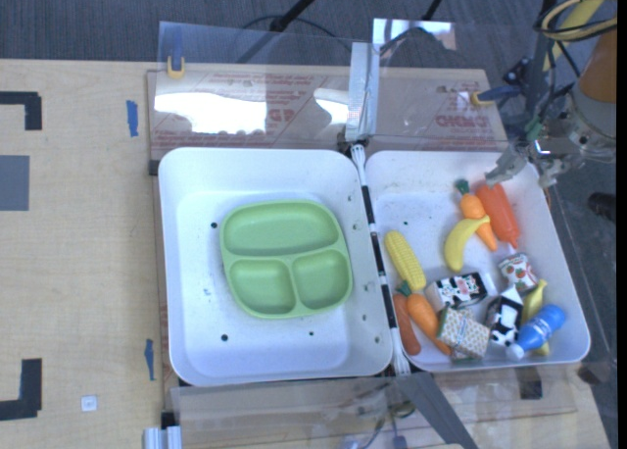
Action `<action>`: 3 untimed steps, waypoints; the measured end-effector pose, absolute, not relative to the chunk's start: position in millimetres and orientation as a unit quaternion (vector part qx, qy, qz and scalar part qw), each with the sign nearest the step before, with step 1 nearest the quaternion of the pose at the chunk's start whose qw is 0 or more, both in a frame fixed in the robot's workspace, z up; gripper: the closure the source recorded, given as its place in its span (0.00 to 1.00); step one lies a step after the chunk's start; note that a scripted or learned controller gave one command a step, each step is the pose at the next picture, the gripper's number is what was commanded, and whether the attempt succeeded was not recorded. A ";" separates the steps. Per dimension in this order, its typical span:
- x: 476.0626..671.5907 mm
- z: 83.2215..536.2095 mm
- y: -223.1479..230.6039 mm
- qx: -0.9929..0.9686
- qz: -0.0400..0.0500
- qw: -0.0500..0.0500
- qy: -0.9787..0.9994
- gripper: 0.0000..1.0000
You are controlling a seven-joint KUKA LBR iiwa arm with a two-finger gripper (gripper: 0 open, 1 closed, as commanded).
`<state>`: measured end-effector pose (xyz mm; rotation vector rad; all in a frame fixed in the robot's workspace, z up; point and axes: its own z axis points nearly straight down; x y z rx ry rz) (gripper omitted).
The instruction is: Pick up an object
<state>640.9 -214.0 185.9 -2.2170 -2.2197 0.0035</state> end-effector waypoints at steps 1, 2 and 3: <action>637.5 94.8 -202.0 -0.652 0.000 0.000 -0.758 0.00; 637.4 102.8 -201.1 -0.651 0.001 0.000 -0.759 1.00; 606.4 171.7 -139.4 -0.668 0.001 0.003 -0.744 1.00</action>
